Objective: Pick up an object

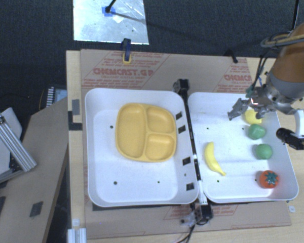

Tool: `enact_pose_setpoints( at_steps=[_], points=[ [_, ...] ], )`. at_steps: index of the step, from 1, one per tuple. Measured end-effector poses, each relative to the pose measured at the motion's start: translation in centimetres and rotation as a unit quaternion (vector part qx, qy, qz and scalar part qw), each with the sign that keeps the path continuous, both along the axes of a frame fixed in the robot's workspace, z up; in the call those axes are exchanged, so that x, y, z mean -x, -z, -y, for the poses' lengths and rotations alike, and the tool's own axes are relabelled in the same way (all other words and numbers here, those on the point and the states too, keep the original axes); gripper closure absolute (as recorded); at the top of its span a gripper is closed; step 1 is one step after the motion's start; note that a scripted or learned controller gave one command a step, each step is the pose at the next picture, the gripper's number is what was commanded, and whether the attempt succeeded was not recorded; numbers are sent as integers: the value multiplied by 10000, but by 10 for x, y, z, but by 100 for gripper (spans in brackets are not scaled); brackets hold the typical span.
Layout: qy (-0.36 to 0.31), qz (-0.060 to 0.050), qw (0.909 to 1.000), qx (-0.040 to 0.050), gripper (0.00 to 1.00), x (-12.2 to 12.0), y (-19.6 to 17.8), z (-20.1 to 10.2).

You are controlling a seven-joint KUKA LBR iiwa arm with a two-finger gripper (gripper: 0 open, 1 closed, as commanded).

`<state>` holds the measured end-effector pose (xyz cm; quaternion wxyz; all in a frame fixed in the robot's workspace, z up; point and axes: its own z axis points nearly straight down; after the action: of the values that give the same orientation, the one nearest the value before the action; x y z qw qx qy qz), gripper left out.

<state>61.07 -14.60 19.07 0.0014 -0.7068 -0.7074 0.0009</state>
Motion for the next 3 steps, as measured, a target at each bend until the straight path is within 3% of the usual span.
enact_pose_setpoints(
  at_steps=[2, 3],
  points=[
    [3, 5, 10000, 1, 0, 2, 109, 4],
    [6, 42, 10000, 12, 100, -1, 95, 4]
  ],
)
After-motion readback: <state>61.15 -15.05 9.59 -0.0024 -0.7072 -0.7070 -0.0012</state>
